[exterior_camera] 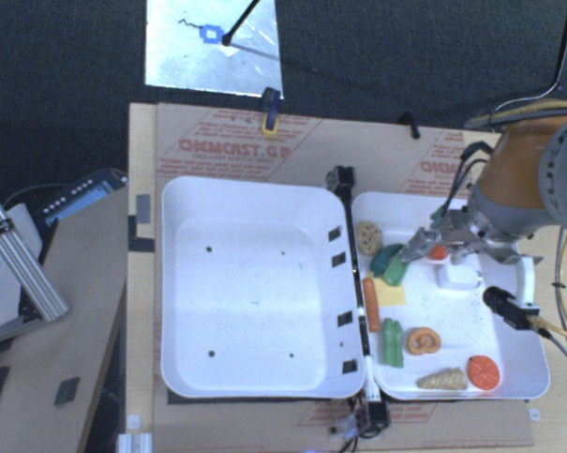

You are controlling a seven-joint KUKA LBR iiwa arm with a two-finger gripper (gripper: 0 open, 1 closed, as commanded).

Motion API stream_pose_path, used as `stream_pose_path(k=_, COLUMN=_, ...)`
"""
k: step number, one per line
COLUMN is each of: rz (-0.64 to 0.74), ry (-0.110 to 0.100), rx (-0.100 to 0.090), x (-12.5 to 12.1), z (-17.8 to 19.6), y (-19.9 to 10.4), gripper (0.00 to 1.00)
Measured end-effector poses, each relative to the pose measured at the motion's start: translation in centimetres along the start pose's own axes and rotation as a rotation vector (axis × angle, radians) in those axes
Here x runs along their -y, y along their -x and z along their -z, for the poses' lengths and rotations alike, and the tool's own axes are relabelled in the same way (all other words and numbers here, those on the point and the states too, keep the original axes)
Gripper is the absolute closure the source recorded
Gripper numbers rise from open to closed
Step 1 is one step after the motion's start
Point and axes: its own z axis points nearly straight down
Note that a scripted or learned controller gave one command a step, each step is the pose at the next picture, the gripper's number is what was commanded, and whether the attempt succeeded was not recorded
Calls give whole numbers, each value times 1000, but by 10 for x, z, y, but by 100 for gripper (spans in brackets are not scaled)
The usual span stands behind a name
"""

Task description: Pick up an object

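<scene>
Camera view: arm enters from 3 o'clock; jaws (421, 248) low over the right bin (526, 372), just beside a dark green object (389, 263) at their 8 o'clock. Jaw state: cannot tell. Orange carrot (371, 304), green pod (392, 342), red disc (484, 371) lie toward 6 o'clock.

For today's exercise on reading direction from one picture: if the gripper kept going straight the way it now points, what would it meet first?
The gripper points down and left in the right bin. First in that line looks to be the dark green toy beside the yellow square, though one slanted view leaves depth uncertain.
</scene>
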Motion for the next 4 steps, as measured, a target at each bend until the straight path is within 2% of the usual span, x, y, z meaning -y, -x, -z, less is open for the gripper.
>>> stream_pose_path(k=1, rz=-2, ry=6, rx=3, x=-45, z=-71, y=-25, gripper=0)
stream_pose_path(k=2, rz=-4, ry=9, rx=4, x=-45, z=-57, y=-23, gripper=100)
stream_pose_path(k=3, rz=-3, ry=24, rx=6, x=-80, z=89, y=-44, gripper=100)
stream_pose_path(k=4, rz=-1, ry=26, rx=4, x=-78, z=241, y=-81, gripper=100)
